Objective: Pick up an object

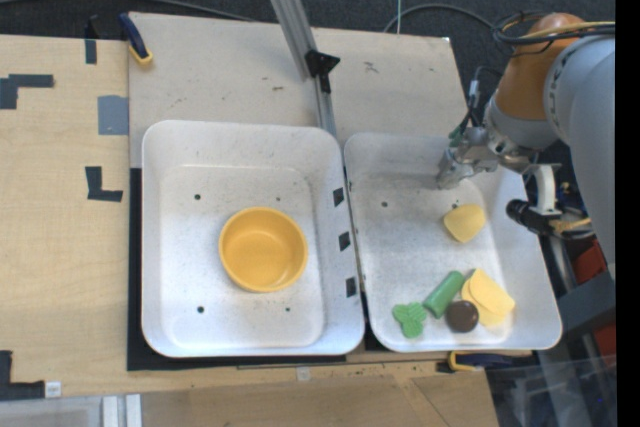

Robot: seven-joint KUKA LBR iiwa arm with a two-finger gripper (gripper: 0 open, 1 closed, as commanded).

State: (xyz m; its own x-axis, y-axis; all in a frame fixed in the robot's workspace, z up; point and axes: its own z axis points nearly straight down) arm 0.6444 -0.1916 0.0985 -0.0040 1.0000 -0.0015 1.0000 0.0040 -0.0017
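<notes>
- A green piece, a brown ball and a yellow slice huddle at the right bin's near edge.
- A yellow lump lies alone mid-bin, just nearer the camera than the gripper and slightly right.
- The gripper hangs low, nothing visibly between its tips; their spread I cannot tell.
- A yellow bowl sits in the left bin.

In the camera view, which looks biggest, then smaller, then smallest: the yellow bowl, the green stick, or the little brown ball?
1. Yellow bowl, clearly the biggest.
2. Green stick.
3. Brown ball, smallest, though not much smaller than the stick.
</notes>
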